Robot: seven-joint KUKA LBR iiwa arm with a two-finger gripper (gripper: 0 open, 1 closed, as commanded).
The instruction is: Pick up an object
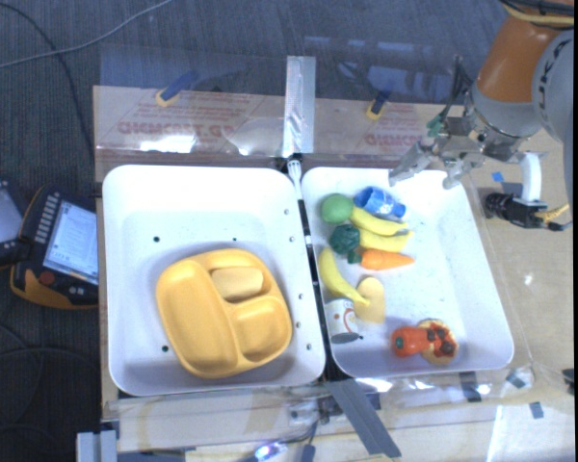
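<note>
The tabletop [549, 287] is carrying two shallow white bins of smooth moulded plastic with rounded corners. The left bin [135, 210] is holding a glossy yellow compartment tray [223, 311], oval and divided into sections. The right bin [467, 258] is holding the candidate objects, clustered toward its left half: two curved yellow bananas [378, 222], an orange carrot [387, 259], a round green fruit [336, 207], a knobbly dark green broccoli piece [345, 240], a blue item [379, 201], a pale wedge [371, 295], a small white cup [341, 318] and an orange-red item [425, 341] lying apart near the front.

The arm [520, 56] is reaching in over the far right corner of the right bin. The end effector [433, 168] is hanging spread, with nothing between its fingers, near the blue item but apart from it. Judged from this, the pick is not yet made; descent, closure and lift are all remaining.
</note>
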